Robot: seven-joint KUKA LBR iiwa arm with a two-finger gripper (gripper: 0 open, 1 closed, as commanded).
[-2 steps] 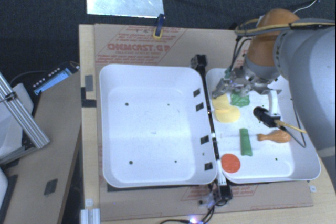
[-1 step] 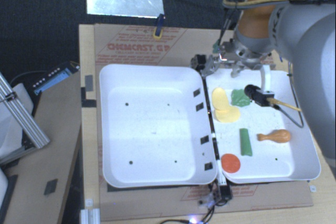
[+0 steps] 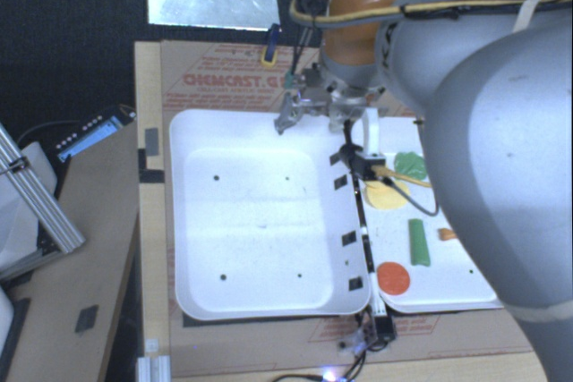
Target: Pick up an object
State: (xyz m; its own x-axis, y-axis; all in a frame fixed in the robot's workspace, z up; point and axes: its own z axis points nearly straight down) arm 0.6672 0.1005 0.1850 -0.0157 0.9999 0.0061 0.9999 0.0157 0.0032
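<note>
My gripper [image 3: 319, 123] hangs over the back edge of the left bin [image 3: 192, 192], near the divider between the bins. It is open, and I see nothing between its fingers. The objects lie in the right bin [image 3: 466, 282]: a green leafy piece [image 3: 412, 164], a yellow disc [image 3: 387, 196], a green stick [image 3: 418, 242], a red-orange disc [image 3: 394, 278] and a small orange bit [image 3: 446, 234]. The gripper is behind and to the left of all of them and touches none. The grey arm covers the right bin's far right part.
A row of black clips [image 3: 351, 237] runs along the divider between the bins. A yellow and blue clamp [image 3: 269, 49] sits on the cardboard behind the left bin. A metal rail [image 3: 36, 201] lies off the bench at the left.
</note>
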